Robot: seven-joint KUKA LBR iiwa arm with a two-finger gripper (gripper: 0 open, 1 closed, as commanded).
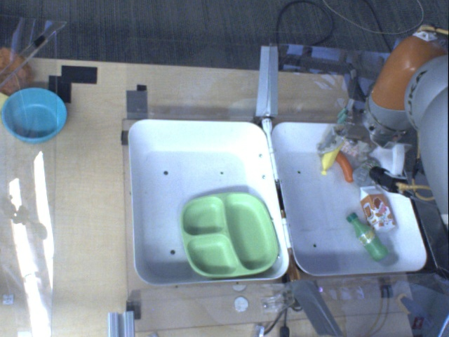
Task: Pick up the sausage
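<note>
Bench with two bins; my pincer (344, 140) over the right bin's (309, 237) sausage (344, 167), grip state unclear.

The KUKA arm (421, 90): smooth grey rounded casing, a glossy orange band (401, 65) capping the joint above the wrist, metallic fittings and a black cable (393, 181) clustered at its pincer (340, 142) end
</note>
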